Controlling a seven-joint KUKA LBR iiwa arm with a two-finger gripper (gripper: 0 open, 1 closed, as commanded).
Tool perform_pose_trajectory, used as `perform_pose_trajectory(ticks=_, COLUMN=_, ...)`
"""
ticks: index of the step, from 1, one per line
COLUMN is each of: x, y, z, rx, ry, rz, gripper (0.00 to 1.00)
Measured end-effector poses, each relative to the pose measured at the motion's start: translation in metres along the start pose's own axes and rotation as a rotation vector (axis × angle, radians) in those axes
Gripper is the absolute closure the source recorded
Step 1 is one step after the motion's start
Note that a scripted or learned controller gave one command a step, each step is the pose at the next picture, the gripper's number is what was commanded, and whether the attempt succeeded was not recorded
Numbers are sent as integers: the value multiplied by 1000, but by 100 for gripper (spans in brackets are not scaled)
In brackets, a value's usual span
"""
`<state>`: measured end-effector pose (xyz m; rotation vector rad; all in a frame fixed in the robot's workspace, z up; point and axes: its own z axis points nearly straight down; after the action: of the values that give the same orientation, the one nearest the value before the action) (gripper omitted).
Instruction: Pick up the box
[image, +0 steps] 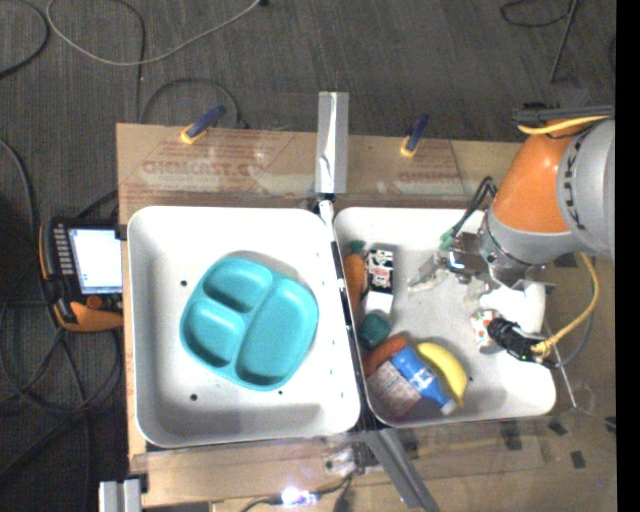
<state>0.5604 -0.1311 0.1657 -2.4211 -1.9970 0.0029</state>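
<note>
The box (379, 270) is a small black-and-white carton lying at the left side of the right bin (520, 405), beside an orange carrot (354, 274). My gripper (430, 263) hangs over the middle of that bin, a short way to the right of the box and apart from it. It is open, with nothing between its fingers. The grey arm with its orange band (535, 185) reaches in from the right.
Below the box lie a teal object (375, 328), a red-orange item (386, 350), a banana (446, 368) and a blue-labelled can (408, 385). The left bin (160, 400) holds a teal divided plate (250, 320). A divider wall (340, 300) separates the bins.
</note>
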Motion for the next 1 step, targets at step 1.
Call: perform_pose_trajectory(ticks=1, x=9, y=11, z=75, rx=-12, ry=2, rz=338, gripper=0)
